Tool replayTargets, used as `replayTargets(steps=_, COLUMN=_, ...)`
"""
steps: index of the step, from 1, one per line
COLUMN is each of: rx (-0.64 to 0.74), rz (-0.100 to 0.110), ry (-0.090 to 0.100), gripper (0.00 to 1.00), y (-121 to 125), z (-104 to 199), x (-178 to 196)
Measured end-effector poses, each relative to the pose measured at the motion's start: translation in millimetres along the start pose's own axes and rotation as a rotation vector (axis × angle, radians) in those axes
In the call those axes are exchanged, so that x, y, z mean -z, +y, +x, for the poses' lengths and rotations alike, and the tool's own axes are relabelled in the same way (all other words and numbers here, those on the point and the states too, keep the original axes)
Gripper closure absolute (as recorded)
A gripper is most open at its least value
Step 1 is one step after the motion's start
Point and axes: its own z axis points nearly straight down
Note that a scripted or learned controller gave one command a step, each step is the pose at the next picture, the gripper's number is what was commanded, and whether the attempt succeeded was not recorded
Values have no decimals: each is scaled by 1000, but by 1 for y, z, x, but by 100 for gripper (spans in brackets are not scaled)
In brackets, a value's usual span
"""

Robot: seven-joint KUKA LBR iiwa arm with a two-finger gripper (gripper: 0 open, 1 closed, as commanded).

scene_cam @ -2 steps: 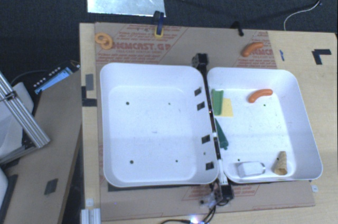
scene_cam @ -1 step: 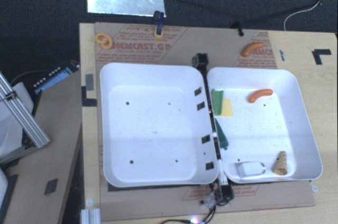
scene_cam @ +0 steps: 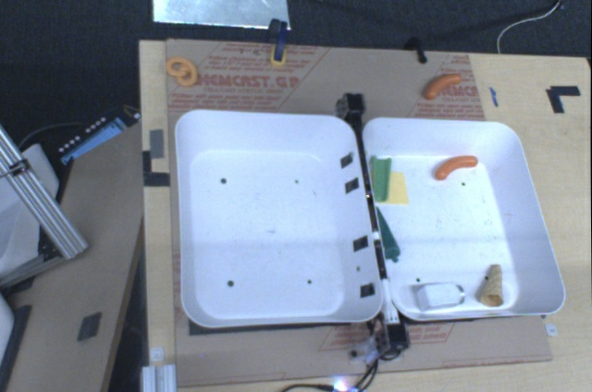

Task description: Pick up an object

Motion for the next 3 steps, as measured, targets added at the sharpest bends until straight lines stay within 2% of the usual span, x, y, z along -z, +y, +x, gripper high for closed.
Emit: replayTargets(steps=3, rx=0, rz=0, ry=0, gripper=100, y=0, z=0, x=0)
